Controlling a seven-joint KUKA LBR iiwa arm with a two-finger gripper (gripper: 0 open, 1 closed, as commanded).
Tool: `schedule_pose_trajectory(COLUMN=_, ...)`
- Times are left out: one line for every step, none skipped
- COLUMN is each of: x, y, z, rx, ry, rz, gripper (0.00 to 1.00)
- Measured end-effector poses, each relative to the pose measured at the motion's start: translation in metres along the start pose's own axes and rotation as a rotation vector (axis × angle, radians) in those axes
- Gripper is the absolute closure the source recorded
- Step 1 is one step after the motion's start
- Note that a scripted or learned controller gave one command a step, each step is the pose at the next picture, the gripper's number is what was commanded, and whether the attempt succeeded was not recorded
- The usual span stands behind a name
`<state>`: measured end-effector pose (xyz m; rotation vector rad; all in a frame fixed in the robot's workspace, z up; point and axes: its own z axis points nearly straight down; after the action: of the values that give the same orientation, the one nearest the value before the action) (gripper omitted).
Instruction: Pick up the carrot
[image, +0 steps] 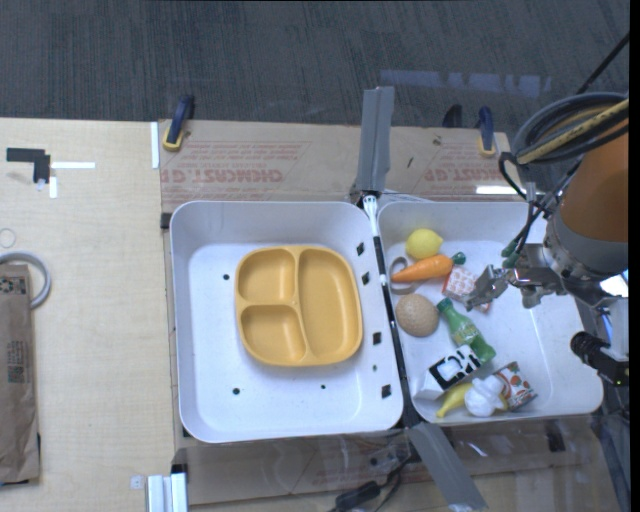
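The orange carrot (425, 268) lies in the right bin (560, 400) near its far left corner, tip pointing left toward the divider. A yellow lemon (424, 243) sits just behind it, touching or almost touching. My gripper (489, 287) hovers to the right of the carrot, over the middle of the right bin, apart from it. A small red-and-white packet (460, 282) lies between the gripper and the carrot's thick end. Nothing shows held in the gripper.
A brown potato (417, 315) and a green bottle (466, 329) lie in front of the carrot. A banana (452, 400), a white item (482, 400) and a black-and-white card (455, 366) crowd the near edge. The left bin (200, 380) holds a yellow divided plate (298, 305).
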<state>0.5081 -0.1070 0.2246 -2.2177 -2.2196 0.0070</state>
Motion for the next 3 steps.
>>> schedule_pose_trajectory(x=0.024, y=0.096, z=-0.004, rx=-0.001, ry=-0.001, rz=-0.034, gripper=0.0)
schedule_pose_trajectory(x=0.043, y=0.122, z=-0.038, rx=-0.003, ry=-0.002, rz=0.074, gripper=0.0)
schedule_pose_trajectory(x=0.044, y=0.133, z=0.035, rx=0.0, ry=-0.001, rz=0.079, gripper=0.0)
